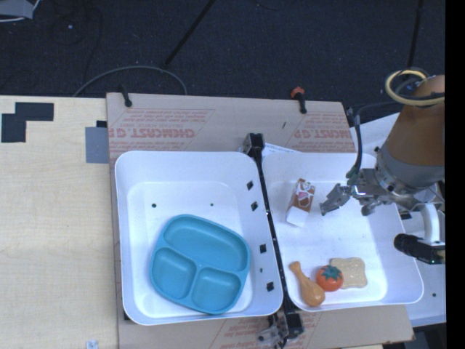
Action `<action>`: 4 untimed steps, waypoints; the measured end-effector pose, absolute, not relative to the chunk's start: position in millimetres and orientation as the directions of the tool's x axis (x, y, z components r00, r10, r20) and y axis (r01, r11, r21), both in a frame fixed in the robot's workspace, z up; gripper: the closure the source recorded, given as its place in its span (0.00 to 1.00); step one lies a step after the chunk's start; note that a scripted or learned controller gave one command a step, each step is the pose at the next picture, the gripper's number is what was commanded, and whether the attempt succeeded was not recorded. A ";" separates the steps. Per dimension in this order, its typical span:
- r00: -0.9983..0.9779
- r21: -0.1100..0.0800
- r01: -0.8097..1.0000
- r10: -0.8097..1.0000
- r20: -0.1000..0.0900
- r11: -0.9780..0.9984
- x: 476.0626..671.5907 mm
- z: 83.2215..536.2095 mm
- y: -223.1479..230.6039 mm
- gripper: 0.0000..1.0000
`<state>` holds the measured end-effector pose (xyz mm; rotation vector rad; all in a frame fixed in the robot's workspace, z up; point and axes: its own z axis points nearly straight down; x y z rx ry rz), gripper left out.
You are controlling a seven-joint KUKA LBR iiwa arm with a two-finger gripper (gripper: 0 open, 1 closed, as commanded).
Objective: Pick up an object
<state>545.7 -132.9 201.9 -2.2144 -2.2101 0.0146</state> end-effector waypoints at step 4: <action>0.006 -0.006 1.000 1.000 0.002 -0.006 546.2 103.9 -135.6 1.00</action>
